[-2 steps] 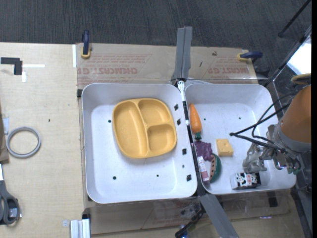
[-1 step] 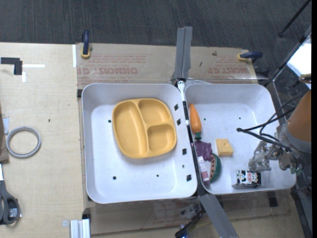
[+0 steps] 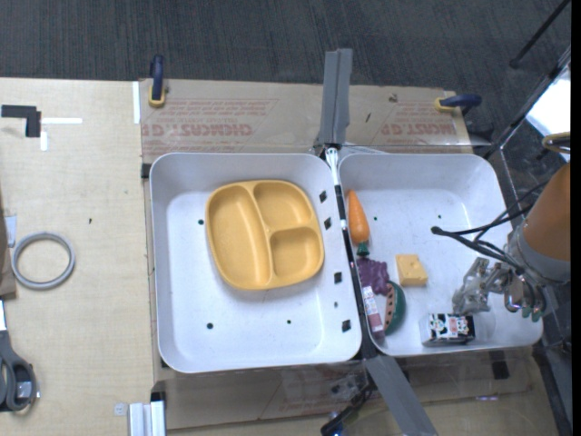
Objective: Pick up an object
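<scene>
In the right bin's near corner, the metal two-finger gripper [image 3: 474, 289] hovers just above a small black-and-white box [image 3: 450, 328]. Claw state: cannot tell. The box looks light and stiff; take it across its short sides.

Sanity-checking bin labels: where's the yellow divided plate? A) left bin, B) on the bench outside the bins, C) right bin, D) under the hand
A: the yellow divided plate lies flat in the left bin, while the carrot and cheese wedge lie in the right bin, where the hand is.

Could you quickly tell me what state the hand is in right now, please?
Hand: cannot be told; it hangs above the right bin, near a black-and-white object.
</scene>
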Tool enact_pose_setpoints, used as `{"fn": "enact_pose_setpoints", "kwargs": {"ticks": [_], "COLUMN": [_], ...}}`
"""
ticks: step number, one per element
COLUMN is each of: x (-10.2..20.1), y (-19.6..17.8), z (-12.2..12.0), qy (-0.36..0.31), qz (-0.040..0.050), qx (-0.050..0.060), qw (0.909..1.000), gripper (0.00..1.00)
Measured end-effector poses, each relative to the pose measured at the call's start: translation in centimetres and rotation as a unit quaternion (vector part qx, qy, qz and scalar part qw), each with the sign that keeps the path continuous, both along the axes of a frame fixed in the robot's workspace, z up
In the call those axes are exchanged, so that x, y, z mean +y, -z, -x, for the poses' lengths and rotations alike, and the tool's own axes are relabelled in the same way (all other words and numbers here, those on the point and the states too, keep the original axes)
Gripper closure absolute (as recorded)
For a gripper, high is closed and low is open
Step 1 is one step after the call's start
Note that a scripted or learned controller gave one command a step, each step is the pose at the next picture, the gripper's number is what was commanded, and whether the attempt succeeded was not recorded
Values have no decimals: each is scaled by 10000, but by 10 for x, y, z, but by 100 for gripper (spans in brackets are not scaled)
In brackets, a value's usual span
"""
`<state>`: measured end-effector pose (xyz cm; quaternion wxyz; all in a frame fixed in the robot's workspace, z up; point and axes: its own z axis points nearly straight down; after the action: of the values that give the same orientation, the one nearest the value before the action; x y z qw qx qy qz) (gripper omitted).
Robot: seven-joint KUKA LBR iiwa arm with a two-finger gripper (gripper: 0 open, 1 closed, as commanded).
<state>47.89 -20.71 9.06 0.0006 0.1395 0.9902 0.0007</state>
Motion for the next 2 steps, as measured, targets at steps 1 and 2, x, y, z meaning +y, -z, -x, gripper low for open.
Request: {"fn": "enact_pose_setpoints", "kwargs": {"ticks": [1,2], "x": [-14,-15], "y": [0,0], "z": [0,0], "qy": [627,1305], "qz": [3,4], "qx": [1,3], "qw": [9980,9915], "gripper": [100,100]}}
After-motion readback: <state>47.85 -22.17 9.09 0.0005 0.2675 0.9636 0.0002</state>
